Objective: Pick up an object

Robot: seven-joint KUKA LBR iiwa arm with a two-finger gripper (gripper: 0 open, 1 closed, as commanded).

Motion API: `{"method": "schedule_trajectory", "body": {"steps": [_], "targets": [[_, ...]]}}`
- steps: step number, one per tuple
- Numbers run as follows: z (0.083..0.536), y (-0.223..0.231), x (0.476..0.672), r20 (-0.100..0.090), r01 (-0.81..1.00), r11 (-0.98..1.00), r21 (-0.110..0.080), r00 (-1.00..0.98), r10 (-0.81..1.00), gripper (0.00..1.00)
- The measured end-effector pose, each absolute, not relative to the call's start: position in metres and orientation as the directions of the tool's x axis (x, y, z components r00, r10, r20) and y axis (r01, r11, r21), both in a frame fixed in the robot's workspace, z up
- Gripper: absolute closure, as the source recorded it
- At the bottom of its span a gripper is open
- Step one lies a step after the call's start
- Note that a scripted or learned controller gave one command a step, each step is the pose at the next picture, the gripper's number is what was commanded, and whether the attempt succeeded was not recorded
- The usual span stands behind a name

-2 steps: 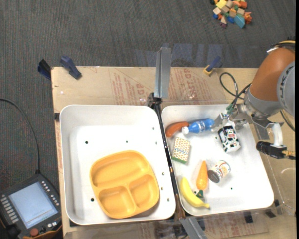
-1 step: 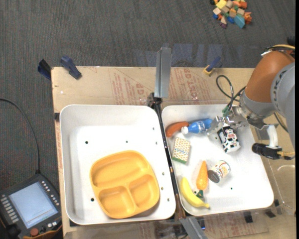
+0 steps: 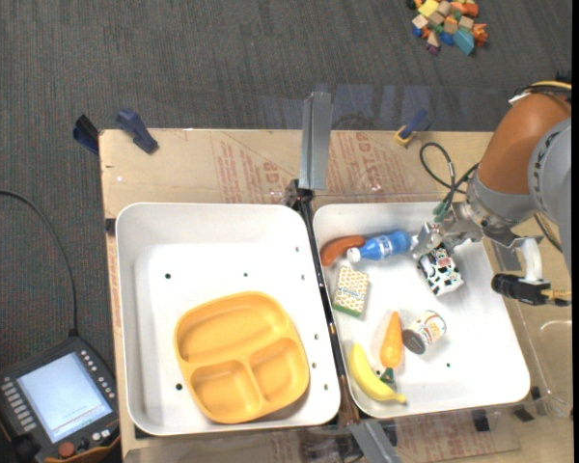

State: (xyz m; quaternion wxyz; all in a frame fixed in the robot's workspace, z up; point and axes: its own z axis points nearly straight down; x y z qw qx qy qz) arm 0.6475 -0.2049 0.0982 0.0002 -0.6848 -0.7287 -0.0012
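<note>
Right bin: we see the gripper (image 3: 436, 249) low over the back part of the right bin (image 3: 492, 355), just above a small black-and-white carton (image 3: 442, 272).
Carton: it has cow spots, lies tilted, and its long side runs from upper left to lower right.
Gripper: we cannot tell how its fingers stand, and we cannot tell if it touches the carton.
Blue bottle (image 3: 381, 246): it lies on its side just left of the gripper, cap end to the left.
Other things: we see a carrot (image 3: 392, 340), a banana (image 3: 371, 376), a small can (image 3: 425, 333) and a green patterned box (image 3: 350, 290).
Left bin (image 3: 145, 258): it holds a yellow tray (image 3: 241, 355) with three parts.
Bench (image 3: 222, 167): brown board under both bins.
Floor (image 3: 174, 46): dark grey carpet, with coloured blocks (image 3: 446, 15) far at the back.
</note>
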Motion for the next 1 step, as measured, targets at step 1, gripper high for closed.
{"method": "schedule_trajectory", "body": {"steps": [1], "targets": [[0.1931, -0.1450, 0.6453, 0.001, 1.000, 0.026, 0.000, -0.026, 1.000, 1.00]]}}
